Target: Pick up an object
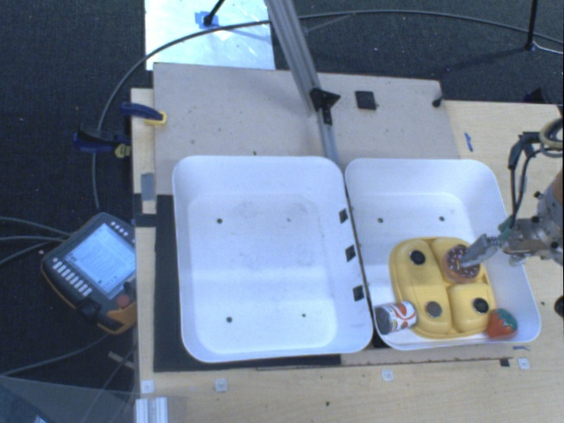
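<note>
Camera view: end effector [474,252] low in right bin [414,183] at donut [459,262] on yellow tray [438,302]; finger state cannot tell, nothing lifted yet.

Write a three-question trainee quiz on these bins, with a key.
1. True or false: the yellow tray lies in the right bin.
2. Which item lies at the tray's lower left corner? A) red and white can B) strawberry C) brown donut
3. Fill in: the gripper sits over the ____ bin.
Key: 1 true; 2 A; 3 right.
</note>
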`<control>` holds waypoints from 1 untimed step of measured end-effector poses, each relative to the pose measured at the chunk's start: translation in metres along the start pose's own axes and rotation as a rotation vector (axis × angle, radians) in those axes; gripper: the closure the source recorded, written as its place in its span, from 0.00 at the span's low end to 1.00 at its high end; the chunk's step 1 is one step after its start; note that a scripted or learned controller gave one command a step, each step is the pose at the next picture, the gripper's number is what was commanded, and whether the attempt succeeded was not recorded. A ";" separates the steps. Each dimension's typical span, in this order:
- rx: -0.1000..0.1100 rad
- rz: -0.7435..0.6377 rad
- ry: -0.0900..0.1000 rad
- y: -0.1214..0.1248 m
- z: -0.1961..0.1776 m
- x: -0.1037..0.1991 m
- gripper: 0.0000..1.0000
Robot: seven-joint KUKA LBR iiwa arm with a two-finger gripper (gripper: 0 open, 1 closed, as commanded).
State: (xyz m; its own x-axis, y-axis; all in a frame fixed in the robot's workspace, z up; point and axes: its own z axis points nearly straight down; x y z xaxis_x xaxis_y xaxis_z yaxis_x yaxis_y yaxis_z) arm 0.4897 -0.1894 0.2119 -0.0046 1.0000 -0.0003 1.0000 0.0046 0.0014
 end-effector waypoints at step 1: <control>0.004 0.004 0.001 -0.003 0.059 -0.007 0.00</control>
State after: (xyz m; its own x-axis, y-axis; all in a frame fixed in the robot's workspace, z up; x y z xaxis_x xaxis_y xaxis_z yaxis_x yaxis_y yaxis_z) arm 0.4872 -0.1968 0.1525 -0.0010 1.0000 0.0007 1.0000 0.0010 -0.0029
